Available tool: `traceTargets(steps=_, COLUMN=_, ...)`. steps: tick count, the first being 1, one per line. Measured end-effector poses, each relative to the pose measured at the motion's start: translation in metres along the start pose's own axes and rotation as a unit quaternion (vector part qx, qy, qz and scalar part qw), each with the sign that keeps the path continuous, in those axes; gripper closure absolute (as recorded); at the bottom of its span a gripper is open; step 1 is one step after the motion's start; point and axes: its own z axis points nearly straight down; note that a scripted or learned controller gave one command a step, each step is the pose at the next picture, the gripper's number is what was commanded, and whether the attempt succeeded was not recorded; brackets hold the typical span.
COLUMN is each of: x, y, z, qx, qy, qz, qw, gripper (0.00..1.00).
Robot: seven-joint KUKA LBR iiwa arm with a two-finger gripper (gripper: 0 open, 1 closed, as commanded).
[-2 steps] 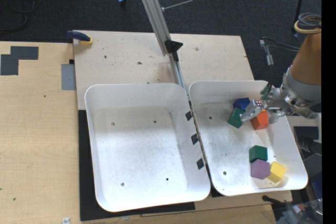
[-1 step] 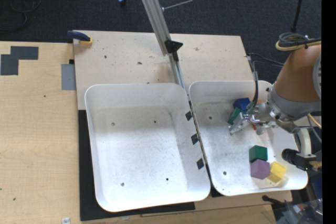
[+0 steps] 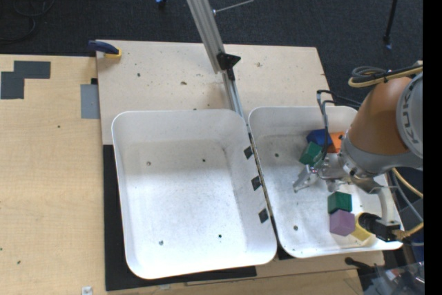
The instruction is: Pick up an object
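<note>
Objects lie in right bin; gripper above floor, seemingly spread with nothing between

Glossy white plastic bins — matt pale wooden bench, speckled.

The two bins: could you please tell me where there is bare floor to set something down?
The left bin offers bare floor from wall to wall. In the right bin, only the strip along the divider down to the near left corner is free. Its right half is crowded: pincer, green block, purple block, yellow piece, blue block.
</note>
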Motion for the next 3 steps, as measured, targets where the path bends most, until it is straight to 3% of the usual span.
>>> traceTargets(steps=1, x=-0.003, y=0.001, z=-0.013, qx=-0.002, qy=-0.001, qz=0.004, qw=1.0000, gripper=1.00)
traceTargets(steps=3, x=0.000, y=-0.001, z=-0.098, qx=-0.006, qy=-0.002, qz=-0.001, qw=1.0000, gripper=1.00)
